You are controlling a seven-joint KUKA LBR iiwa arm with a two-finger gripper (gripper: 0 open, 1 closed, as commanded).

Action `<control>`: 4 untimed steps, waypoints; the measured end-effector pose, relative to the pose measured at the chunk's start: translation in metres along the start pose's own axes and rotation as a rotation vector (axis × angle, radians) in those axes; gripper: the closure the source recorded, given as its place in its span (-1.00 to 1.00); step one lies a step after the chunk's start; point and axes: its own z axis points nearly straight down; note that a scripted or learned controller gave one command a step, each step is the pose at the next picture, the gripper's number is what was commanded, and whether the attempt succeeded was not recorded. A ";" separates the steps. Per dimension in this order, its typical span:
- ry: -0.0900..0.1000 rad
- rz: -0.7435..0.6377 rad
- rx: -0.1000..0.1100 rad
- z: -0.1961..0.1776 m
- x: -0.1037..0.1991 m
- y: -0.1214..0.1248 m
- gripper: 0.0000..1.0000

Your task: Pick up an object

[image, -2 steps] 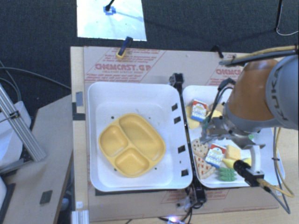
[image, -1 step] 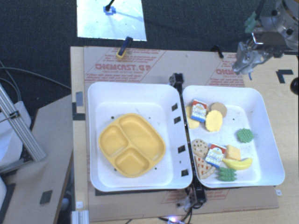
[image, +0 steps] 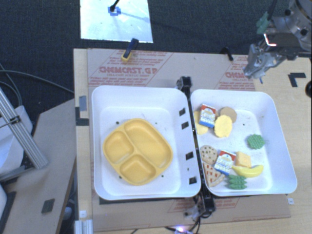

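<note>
The right bin (image: 275, 130) holds several toy foods: a small carton (image: 207, 115), a brown disc (image: 227, 114), a yellow oval (image: 224, 126), a green round piece (image: 255, 141), a waffle wedge (image: 209, 154), a second carton (image: 224, 162), a cheese block (image: 243, 158), a banana (image: 248, 170), a pizza slice (image: 212, 174) and a green leafy piece (image: 237, 182). My gripper (image: 257, 65) hangs above the bench behind the right bin's far edge, apart from all of them. Nothing shows between its fingers.
The left bin (image: 105, 104) holds a yellow divided tray (image: 138, 151). A black clamp (image: 184, 83) sits where the bins meet at the back. A silver sheet (image: 116, 12) and a yellow-blue tool (image: 129, 49) lie behind the bench. A metal frame (image: 19, 130) stands at the left.
</note>
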 end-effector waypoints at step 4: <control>0.005 0.009 0.000 0.446 0.194 0.012 1.00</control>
